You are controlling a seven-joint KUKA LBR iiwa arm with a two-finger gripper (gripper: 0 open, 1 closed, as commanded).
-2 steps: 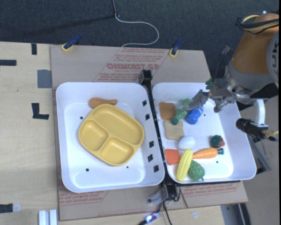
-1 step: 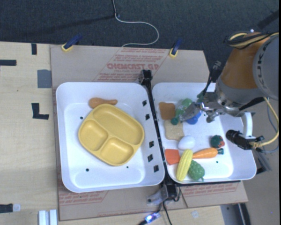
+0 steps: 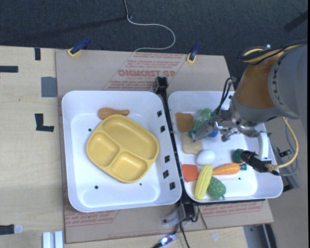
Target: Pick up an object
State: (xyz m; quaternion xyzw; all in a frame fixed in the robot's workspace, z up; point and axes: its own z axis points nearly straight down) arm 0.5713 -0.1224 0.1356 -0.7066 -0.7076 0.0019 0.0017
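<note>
While the arm (image 3: 268, 87) reaches in from the right, its gripper (image 3: 206, 130) hangs low over the right bin (image 3: 268, 192), right by a green and blue toy (image 3: 202, 122). I cannot tell how wide it is open, or if it has hold of anything, because the toy and the metal parts blur together there.

The task is to pick up any one thing, and the green and blue toy is the closest. It sits near the top of the right bin, beside a brown slice of toast (image 3: 184, 121). It looks like light plastic, a bit bumpy, and hard to squash. I think a pinch across its middle would work best, since the ends look thin and could slip out.

Other toys fill the bin: a white egg (image 3: 205, 157), an orange carrot (image 3: 228, 169), a yellow corn cob (image 3: 203, 182), a green broccoli (image 3: 217, 188) and a red piece (image 3: 190, 172). They lie close together, some touching, so there is little room to come down between them.

The wall between the two bins (image 3: 168, 138) is just beside the toast, so a move to the left could bump it. The left bin (image 3: 72, 154) has a yellow plate (image 3: 123, 147) with a small orange drumstick (image 3: 112, 112) at its top edge, and lots of open floor around them. Straight up is the safest way out.
</note>
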